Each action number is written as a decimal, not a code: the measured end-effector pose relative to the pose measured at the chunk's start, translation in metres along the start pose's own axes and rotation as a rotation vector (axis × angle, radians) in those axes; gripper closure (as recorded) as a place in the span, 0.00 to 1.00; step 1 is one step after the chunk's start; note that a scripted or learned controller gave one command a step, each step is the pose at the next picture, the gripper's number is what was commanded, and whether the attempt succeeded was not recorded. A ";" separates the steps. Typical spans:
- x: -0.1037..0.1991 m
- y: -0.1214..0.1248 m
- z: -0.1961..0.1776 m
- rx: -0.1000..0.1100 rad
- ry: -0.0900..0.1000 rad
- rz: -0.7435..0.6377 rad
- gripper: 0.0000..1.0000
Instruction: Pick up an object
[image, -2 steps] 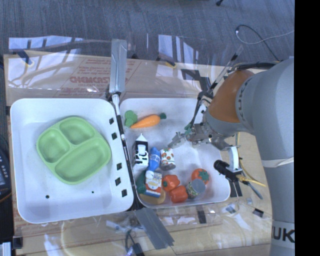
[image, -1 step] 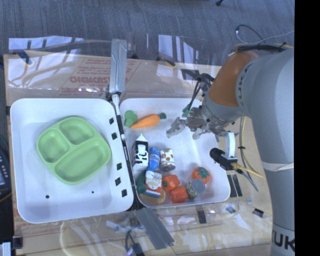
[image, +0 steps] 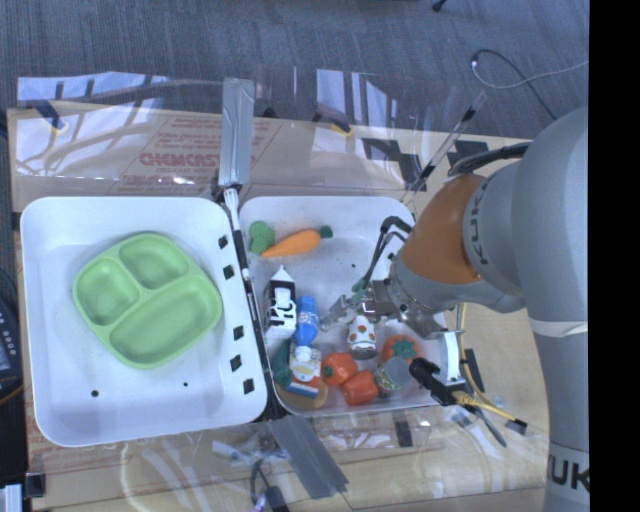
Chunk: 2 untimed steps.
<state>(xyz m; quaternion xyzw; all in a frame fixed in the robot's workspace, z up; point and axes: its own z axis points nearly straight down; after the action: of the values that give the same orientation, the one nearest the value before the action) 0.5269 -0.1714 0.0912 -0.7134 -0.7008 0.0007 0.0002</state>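
White small bottle (image: 363, 336) stands in right bin (image: 330, 212), toward the table's front edge, just below gripper (image: 358, 303); whether the jaws are spread, cannot tell

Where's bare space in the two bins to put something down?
Left bin: bare floor around the green plate. Right bin: a patch between the carrot and the arm. Its lower half is crowded with toys.

Bulky grey arm (image: 545, 240), orange wrist band (image: 445, 240), black cable.
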 end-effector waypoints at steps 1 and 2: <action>0.019 -0.012 0.000 0.003 0.001 0.219 0.00; 0.019 -0.012 -0.009 0.005 0.002 0.217 1.00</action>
<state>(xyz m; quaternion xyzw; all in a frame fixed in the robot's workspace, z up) 0.5152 -0.1525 0.1001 -0.7851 -0.6193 0.0020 0.0026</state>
